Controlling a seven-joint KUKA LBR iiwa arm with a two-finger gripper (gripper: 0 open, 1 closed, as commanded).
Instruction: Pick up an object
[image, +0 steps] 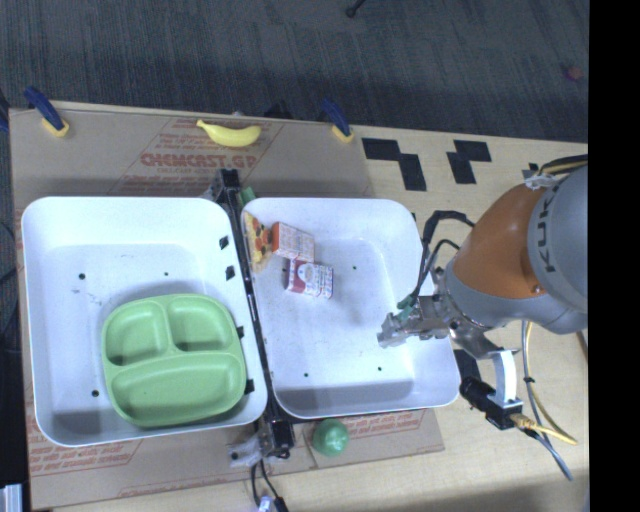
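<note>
- The grey arm with its orange band is sitting highest and closest to the lens, reaching in from the right of the camera view and covering the right rim of the right bin.
- The claw is hanging low over the right part of that bin's floor, well apart from the small packets; how wide it is standing I cannot tell, and nothing is showing in its grip.
- A small red and white carton is lying flat near the middle of the right bin's floor, toward the far left part.
- A pale pink packet is lying just beyond the carton, almost touching it.
- An orange and yellow item is leaning against the bin's left wall, just beside the pink packet.
- A green divided plate is resting in the near half of the left bin.
- A green ball is sitting on the cardboard just outside the near rim of the right bin.
- A yellow banana is lying on the cardboard beyond the far rims of both bins.
- Blue clamps are gripping the cardboard sheet's far edge on the tabletop.
</note>
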